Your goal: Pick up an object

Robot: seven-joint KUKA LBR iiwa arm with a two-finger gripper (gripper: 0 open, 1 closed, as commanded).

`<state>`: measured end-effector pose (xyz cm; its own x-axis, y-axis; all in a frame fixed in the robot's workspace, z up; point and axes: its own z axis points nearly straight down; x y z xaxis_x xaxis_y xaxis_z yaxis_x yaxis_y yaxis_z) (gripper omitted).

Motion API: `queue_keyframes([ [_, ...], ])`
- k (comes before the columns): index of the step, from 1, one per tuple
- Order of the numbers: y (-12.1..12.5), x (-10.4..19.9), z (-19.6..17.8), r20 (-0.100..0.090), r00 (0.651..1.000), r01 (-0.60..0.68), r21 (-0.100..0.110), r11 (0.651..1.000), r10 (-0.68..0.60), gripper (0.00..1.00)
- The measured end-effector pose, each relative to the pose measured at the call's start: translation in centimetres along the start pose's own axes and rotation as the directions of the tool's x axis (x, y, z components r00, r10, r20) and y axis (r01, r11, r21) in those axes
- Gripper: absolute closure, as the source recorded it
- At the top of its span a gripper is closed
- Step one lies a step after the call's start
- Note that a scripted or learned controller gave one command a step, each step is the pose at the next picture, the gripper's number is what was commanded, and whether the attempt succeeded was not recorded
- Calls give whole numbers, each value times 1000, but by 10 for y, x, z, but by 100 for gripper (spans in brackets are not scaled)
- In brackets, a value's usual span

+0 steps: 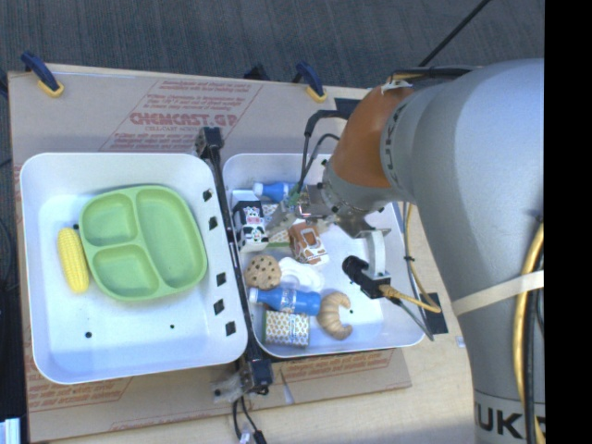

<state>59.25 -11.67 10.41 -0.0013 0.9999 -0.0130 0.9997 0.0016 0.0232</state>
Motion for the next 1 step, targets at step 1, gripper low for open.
queue_keyframes([
  [1, -3, 0, 0, -1, 1000, 0, -2, 1000, 0, 0],
])
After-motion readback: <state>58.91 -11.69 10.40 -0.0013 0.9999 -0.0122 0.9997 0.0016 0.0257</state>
